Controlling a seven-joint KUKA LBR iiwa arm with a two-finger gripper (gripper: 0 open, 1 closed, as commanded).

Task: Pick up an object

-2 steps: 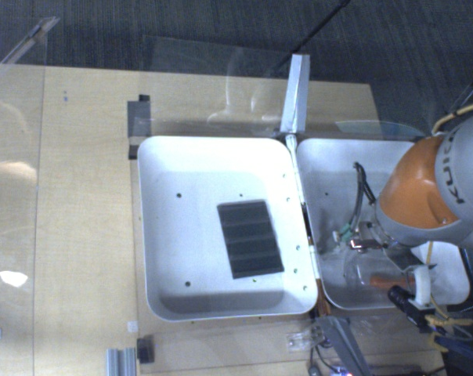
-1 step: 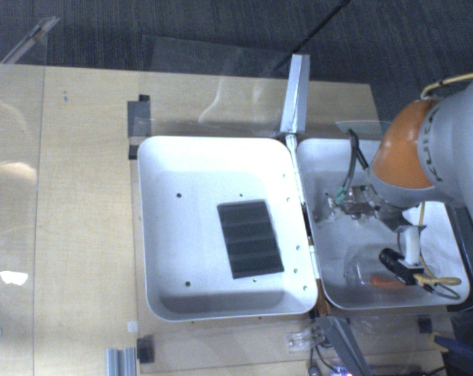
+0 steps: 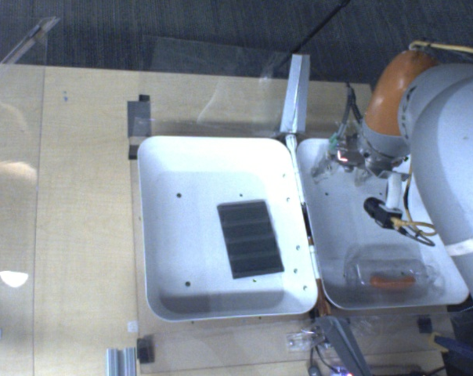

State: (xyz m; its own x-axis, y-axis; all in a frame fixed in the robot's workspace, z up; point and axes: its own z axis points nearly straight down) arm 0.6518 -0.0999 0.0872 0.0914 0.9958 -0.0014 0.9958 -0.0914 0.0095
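On wooden bench (image 3: 72,233), two white bins (image 3: 166,178)

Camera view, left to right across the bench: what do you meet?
Left bin → dark ribbed pad lying in it → right bin → clear plastic item with an orange piece inside → grey arm reaching in from the right.

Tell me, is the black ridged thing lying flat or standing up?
Lying flat. The black ridged thing rests on the floor of the left bin, its whole ribbed top facing the camera.
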